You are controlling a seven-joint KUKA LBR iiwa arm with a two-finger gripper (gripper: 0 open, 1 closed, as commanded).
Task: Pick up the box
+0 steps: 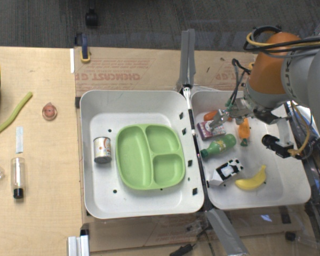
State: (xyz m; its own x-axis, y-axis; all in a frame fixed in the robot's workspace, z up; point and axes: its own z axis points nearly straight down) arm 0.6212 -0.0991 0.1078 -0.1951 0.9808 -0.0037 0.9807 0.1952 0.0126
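Likely light, stiff carton: the box, purple-labelled, lies flat at the far-left of the right bin, close to the divider. Thin card, so take it across the short sides, gently. Tool sits just at its right edge; cannot tell its state. Green bottle just nearer, orange piece to the right, banana and black-white toy near. Crowded; smooth white floor. Left bin holds a green tray and can. Wooden table left.

A robotics lab was indicated; two shallow white plastic bins were set on a cardboard-covered bench; grey carpet was seen beyond.
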